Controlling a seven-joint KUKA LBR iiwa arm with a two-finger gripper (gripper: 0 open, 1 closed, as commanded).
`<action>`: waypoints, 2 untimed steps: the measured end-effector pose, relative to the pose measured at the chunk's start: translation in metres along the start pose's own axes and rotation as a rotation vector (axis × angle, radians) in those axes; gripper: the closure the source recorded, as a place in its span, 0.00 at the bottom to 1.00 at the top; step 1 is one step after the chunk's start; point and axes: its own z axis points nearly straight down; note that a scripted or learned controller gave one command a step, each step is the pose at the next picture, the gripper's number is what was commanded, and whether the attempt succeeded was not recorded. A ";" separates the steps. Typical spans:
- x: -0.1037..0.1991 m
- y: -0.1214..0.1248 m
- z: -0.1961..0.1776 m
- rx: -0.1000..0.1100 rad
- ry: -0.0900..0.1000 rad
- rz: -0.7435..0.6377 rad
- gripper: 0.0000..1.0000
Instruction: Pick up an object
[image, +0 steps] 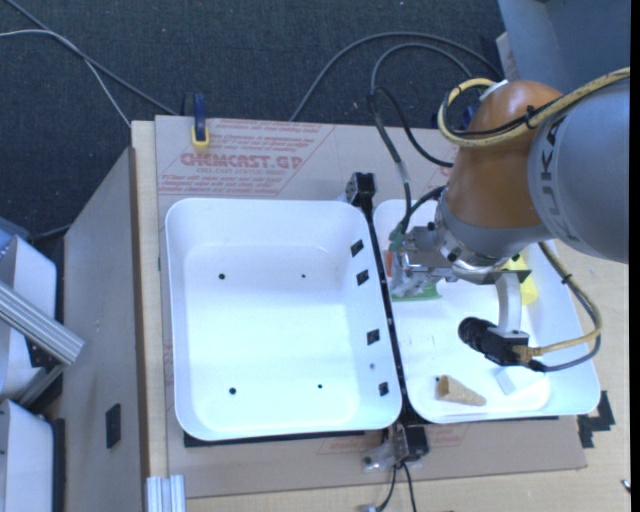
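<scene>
The arm (540, 170) is looming nearest the camera, its grey and orange bulk hanging over the right bin (560, 400) and covering much of it. Beneath it the bench (250, 160) is carrying both bins side by side, and the left bin (265, 310) is lying bare and white beside the divider.

The gripper (410, 262) is reaching down at the right bin's upper left corner, close to the divider, right over a green thing (425, 291) that is peeking out below it. Whether it is wide, narrow or holding anything I cannot tell, since the wrist is hiding it.

Smaller things are lying in the right bin: a yellow piece (524, 283) at the arm's edge, a tan wedge (458, 391) near the front wall, and a small white scrap (505, 380) just beside it.

Judging by this, the grasp on the green thing is the step in hand. Doing it well is calling for a straight descent centred over the thing, clear of the bin wall, and a firm close before lifting slowly.
</scene>
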 end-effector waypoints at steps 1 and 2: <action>0.001 0.001 -0.010 -0.001 0.001 -0.002 1.00; 0.001 0.002 -0.021 -0.003 0.001 -0.003 1.00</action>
